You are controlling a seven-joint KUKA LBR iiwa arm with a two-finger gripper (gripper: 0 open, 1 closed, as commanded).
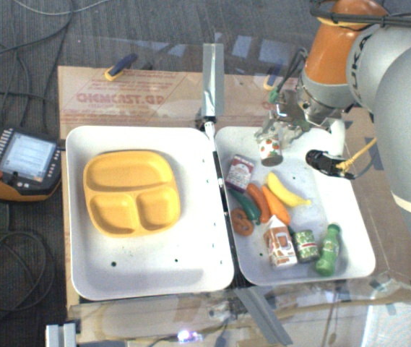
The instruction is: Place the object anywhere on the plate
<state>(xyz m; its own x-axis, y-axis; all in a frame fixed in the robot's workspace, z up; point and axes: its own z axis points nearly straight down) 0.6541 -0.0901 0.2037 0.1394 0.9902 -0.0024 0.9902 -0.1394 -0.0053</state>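
The grey arm [389,85] is reaching in from the right, its bulk running off the frame edge so that much of it is cut off, with the orange band [335,45] sitting above the wrist. The tabletop [140,96] is carrying two white bins side by side. The left bin [144,266] is holding a yellow plate [131,191] with three compartments, lying toward the bin's upper left. The right bin [357,262] is holding a cluster of toy food: a yellow banana [287,191], an orange carrot [276,205], a green bottle [327,250], a small white carton [280,243], a green can [305,245] and a red packet [239,172], several of them touching or overlapping so their edges are hard to separate.

The end effector [279,130] is hanging over the upper part of the right bin, and a small white cup with red marks [270,149] is sitting at its fingertips, seemingly pinched between them, though the exact contact is too small to make out clearly. The cup is well apart from the plate. A handheld pendant [19,163] is lying left of the bins.
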